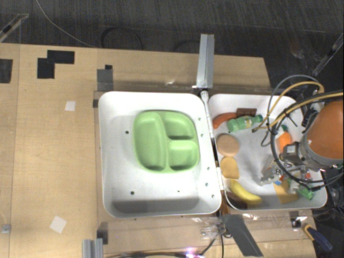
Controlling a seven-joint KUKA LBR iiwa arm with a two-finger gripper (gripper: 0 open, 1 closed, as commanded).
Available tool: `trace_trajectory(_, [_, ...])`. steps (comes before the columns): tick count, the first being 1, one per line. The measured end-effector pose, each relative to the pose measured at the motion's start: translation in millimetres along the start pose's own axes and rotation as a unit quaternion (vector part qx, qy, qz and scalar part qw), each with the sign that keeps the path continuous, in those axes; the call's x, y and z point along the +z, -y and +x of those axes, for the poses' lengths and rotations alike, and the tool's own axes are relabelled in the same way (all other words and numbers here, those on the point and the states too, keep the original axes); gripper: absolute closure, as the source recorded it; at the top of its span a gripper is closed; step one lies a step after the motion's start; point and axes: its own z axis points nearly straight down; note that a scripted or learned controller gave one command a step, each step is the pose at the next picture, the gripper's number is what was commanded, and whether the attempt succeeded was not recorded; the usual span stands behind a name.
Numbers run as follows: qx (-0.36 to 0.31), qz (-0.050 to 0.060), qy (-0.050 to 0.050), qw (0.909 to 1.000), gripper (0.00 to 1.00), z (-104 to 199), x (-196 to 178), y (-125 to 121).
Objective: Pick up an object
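a yellow curved plastic banana [244, 193] lies in the right shallow white bin [252, 102]; gripper [280, 172] hovers nearby, its state unclear.

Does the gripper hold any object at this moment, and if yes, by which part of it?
It cannot be told. The gripper is low in the right bin among cables and small items, and no object is plainly seen in it.

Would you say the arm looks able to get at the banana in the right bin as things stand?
Probably yes. The banana lies uncovered at the near left of the right bin, with nothing on top of it. The tool sits just to its right in the same bin. The bin wall close by might crowd a grasp.
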Motion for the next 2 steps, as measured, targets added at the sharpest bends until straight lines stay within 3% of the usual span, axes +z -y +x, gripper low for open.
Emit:
trace_trajectory(1, [-0.127,0.000,-0.001,0.9919,0.00,2.4,0.5,-0.4])
trace_trajectory(2, [-0.110,-0.002,-0.002,0.9940,0.00,1.8,0.8,4.7])
